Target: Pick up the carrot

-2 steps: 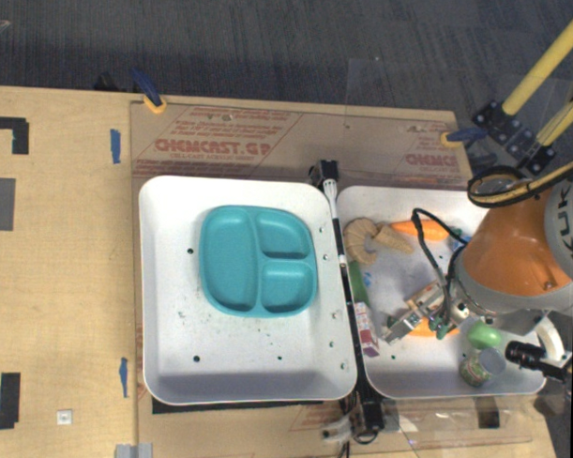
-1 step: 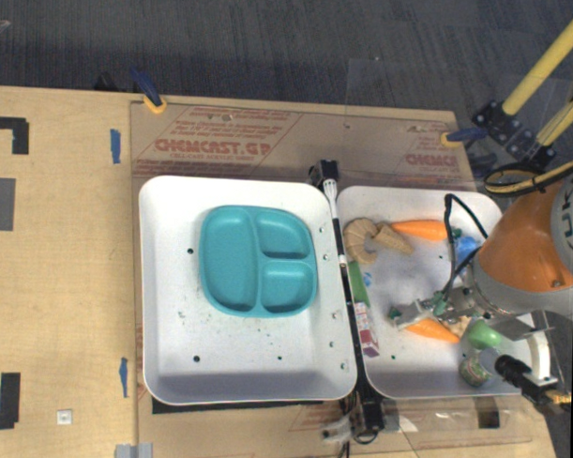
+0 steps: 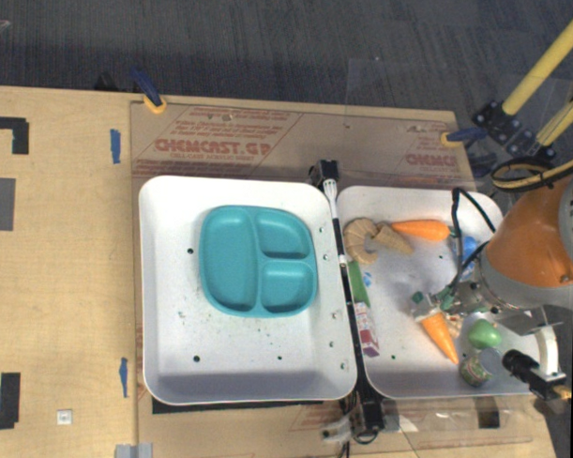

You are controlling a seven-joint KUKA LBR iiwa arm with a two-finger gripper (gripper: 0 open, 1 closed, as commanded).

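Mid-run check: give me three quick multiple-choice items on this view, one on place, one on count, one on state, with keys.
1. Which bin holds the teal divided plate?
A. left bin
B. right bin
C. neither

2. How many carrots lie in the right bin?
A. one
B. two
C. four

3. How does the plate lie?
A. flipped over
B. on edge
C. flat, compartments up

Answers: 1 A, it rests in the left bin. 2 B, one carrot near the far wall, another by the arm. 3 C, three compartments face up.

I see my arm [image 3: 535,246] reaching in from the right, orange band up, gripper [image 3: 453,304] hanging low.
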